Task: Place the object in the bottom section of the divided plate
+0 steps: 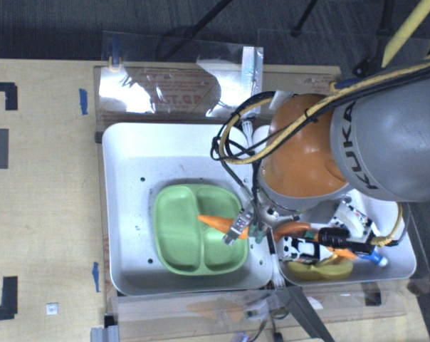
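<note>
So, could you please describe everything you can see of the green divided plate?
The green plate looks like matte plastic, rounded, with raised ridges splitting it into three sections. It lies flat in the left white bin, toward its front. An orange carrot lies over its right side, and the gripper is at the carrot's right end.

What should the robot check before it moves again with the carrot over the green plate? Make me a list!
1. Carrot between the fingers of the gripper: cannot tell; the gripper end touches it, but the grip is too small to see.
2. Carrot over the green divided plate: ok.
3. Carrot in the bottom section: not ok; it lies across the divider near the upper right part.
4. Plate sitting flat inside the left bin: ok.
5. Cables away from the plate: ok.
</note>
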`<control>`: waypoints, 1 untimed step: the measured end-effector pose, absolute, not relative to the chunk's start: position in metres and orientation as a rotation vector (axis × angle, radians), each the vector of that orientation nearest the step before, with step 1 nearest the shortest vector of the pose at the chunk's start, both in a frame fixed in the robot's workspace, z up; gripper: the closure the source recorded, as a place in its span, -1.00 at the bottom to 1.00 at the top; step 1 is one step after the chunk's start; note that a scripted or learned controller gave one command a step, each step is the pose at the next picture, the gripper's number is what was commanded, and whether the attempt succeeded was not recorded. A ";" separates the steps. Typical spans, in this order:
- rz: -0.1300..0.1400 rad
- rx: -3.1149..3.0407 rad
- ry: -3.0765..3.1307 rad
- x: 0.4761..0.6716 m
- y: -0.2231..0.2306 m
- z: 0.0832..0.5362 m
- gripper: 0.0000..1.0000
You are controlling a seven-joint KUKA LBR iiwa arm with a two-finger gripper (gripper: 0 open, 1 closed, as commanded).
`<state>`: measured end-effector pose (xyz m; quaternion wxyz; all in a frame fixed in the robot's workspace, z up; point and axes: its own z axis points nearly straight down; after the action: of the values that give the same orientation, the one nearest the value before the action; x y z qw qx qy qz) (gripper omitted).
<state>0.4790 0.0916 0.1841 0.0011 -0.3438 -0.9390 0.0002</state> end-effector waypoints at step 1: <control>-0.003 -0.823 -3.036 0.521 0.086 0.204 1.00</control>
<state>0.5207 0.0856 0.2041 -0.0021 -0.2616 -0.9652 -0.0009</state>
